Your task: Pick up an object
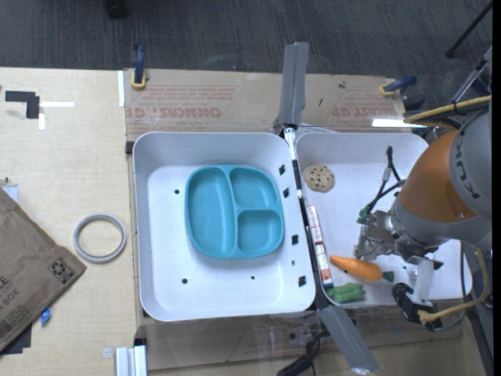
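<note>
Right bin (352, 151), near edge: green piece (345, 292), orange carrot (356, 268) just beyond it. Tool (374, 240) low over the carrot's right end, jaw state unclear, nothing visibly gripped. Farther back a cookie (318, 178). Left bin (156, 288) holds a teal divided plate (234, 210). Tape ring (99, 237) on worktop (63, 171).

The arm (462, 178) is grey with a broad rounded orange band above the wrist. Black cables trail alongside its metallic hand (374, 241).

Dark grey carpet floor (235, 14) lies beyond the pale wooden bench (63, 163).
</note>
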You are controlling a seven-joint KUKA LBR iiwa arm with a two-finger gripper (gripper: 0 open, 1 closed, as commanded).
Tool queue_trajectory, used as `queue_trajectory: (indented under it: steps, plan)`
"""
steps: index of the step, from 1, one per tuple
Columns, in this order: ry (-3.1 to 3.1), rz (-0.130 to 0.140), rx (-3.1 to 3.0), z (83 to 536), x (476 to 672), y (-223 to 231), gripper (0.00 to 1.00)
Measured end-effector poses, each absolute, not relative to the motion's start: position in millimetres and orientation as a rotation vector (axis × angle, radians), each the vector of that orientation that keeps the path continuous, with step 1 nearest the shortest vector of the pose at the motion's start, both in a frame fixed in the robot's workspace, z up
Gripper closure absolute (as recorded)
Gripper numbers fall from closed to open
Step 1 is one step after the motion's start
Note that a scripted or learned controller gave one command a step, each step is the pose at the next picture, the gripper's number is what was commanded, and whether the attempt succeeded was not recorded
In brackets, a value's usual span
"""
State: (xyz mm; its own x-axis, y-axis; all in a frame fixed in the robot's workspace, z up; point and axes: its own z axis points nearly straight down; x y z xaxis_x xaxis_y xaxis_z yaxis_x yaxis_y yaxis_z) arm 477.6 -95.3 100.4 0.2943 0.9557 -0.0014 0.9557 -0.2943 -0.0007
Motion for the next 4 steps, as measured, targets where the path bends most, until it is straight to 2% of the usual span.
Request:
queue_trajectory:
  steps: [1,2,3,4]
  plan:
    - [1.866,-0.002,2.527,100,477.5,-95,0.0]
    - [2.016,-0.006,2.414,91,476.2,-93,0.0]
    - [2.016,-0.01,2.416,98,475.6,-94,1.0]
    - [1.93,-0.006,2.48,191,510.0,-86,1.0]
